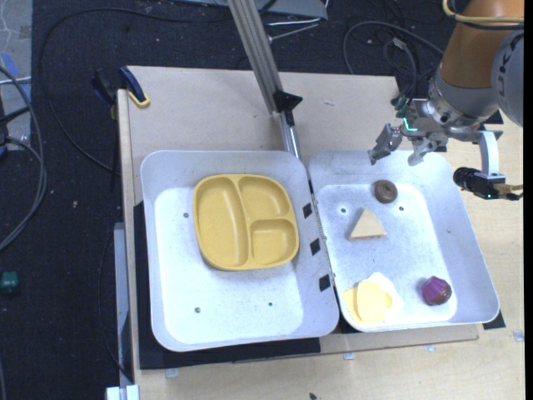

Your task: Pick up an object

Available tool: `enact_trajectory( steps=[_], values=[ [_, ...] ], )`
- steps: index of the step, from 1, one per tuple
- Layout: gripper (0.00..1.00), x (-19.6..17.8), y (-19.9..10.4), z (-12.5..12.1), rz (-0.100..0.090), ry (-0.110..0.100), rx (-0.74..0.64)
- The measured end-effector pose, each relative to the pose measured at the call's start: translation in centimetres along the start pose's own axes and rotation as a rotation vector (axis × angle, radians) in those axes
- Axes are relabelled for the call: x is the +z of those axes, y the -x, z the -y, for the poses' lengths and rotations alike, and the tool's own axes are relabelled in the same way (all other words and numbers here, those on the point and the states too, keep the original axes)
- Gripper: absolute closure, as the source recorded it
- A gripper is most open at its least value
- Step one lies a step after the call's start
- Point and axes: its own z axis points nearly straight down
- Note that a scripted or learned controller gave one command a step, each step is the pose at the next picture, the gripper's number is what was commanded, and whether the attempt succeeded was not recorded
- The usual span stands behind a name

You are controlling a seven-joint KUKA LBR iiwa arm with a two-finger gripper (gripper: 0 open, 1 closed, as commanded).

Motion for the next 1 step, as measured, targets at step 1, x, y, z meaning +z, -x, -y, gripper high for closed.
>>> enact_trajectory(
  steps=[1],
  values=[
    [0.00, -0.21, 0.00, -0.09, 0.001, 0.005, 0.000]
  ],
)
